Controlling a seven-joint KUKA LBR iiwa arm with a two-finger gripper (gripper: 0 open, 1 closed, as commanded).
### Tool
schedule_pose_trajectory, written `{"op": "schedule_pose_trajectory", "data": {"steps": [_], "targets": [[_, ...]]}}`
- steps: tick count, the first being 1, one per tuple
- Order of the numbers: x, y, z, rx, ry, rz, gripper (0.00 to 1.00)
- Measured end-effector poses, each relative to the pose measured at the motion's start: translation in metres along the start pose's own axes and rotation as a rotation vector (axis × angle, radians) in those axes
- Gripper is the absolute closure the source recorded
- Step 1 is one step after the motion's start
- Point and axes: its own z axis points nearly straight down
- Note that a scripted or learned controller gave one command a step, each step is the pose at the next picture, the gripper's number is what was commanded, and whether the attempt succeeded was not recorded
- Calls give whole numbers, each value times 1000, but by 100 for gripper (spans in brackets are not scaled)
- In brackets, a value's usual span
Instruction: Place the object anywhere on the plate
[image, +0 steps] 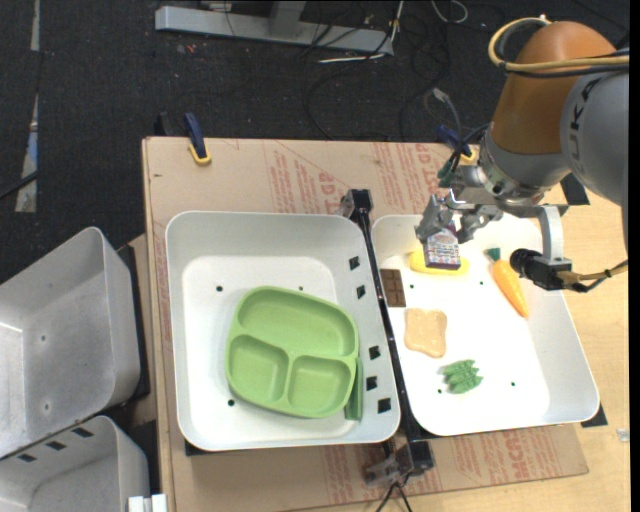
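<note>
Claw (441, 232) low over yellow block (441, 261), right bin (560, 400).

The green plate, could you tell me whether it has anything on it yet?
Empty: the green plate shows three bare compartments; the carrot and toast lie in the other bin.

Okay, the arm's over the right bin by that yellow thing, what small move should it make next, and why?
Probably lower a little onto the yellow object. The gripper hangs right above it in the right bin, nothing shows between its fingers, and the green plate in the left bin holds nothing yet.
</note>
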Motion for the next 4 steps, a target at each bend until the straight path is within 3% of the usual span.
{"op": "schedule_pose_trajectory", "data": {"steps": [4], "targets": [[169,-141,-3,3,0,-1,100]]}}
